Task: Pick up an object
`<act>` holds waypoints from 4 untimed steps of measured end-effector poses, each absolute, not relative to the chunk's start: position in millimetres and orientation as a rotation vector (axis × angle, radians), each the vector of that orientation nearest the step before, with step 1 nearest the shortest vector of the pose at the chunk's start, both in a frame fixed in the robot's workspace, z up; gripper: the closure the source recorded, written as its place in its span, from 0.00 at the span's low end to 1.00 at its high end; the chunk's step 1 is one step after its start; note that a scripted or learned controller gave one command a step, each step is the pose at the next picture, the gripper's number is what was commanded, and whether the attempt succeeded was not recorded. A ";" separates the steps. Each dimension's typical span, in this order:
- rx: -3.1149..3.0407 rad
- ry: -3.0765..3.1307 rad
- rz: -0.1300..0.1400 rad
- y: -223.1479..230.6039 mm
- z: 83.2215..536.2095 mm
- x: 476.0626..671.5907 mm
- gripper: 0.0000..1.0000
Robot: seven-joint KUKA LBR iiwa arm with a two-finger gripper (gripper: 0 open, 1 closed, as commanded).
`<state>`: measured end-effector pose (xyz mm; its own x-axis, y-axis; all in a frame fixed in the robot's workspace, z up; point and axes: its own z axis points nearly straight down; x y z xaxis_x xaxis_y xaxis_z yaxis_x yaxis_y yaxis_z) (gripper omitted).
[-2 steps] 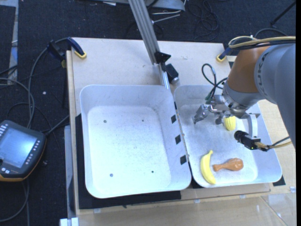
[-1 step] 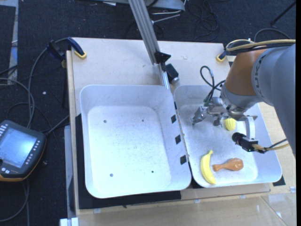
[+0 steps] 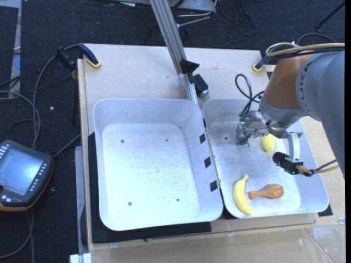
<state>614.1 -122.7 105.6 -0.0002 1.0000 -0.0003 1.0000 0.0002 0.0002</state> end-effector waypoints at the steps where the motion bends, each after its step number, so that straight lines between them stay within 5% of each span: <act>1: 2.218 2.220 0.004 -112.3 159.3 614.1 1.00; 3: 2.220 2.221 0.002 -105.9 240.8 607.3 1.00; 4: 2.219 2.226 0.000 -61.1 229.8 587.9 1.00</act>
<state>587.9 -61.1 229.8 -0.0035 1.0000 0.0010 1.0000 0.0035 -0.0011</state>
